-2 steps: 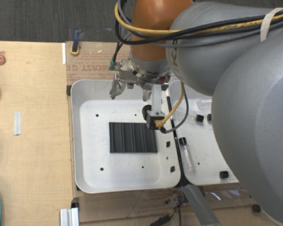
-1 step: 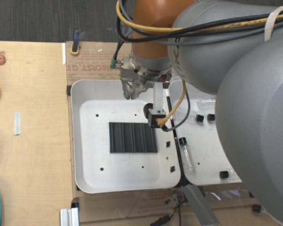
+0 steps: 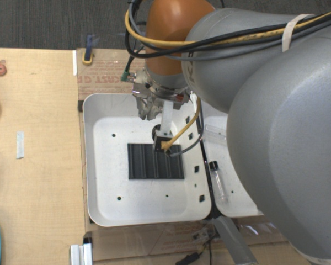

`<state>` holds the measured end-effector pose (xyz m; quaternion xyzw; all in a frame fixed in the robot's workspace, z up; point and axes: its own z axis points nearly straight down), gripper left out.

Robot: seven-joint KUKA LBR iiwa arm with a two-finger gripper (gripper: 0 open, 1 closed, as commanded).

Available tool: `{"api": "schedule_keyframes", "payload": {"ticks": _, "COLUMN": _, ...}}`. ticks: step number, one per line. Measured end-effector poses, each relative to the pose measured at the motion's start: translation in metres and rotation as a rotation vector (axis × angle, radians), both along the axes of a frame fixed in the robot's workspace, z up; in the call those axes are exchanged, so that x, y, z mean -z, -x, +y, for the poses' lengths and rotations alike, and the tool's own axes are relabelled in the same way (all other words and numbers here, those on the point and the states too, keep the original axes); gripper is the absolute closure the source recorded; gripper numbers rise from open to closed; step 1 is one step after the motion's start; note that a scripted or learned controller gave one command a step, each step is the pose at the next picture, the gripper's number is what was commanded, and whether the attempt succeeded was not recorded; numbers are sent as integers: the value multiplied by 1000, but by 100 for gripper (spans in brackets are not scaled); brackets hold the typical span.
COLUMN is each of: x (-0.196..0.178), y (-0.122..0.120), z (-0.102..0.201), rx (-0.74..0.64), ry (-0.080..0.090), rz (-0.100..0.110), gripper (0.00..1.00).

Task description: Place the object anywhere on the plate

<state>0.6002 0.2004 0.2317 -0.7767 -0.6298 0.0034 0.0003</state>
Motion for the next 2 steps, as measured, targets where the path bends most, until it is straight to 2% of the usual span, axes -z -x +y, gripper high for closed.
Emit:
{"api": "schedule_keyframes", "payload": {"ticks": 1, "x": -70, "y": 24, "z": 24, "rx": -278, "ry": -2, "rz": -4, "gripper": 100}}
{"api": "schedule_keyframes", "payload": {"ticks": 2, "x": -7, "y": 18, "z": 12, "rx": -340, "ry": -2, "rz": -1, "gripper": 100}}
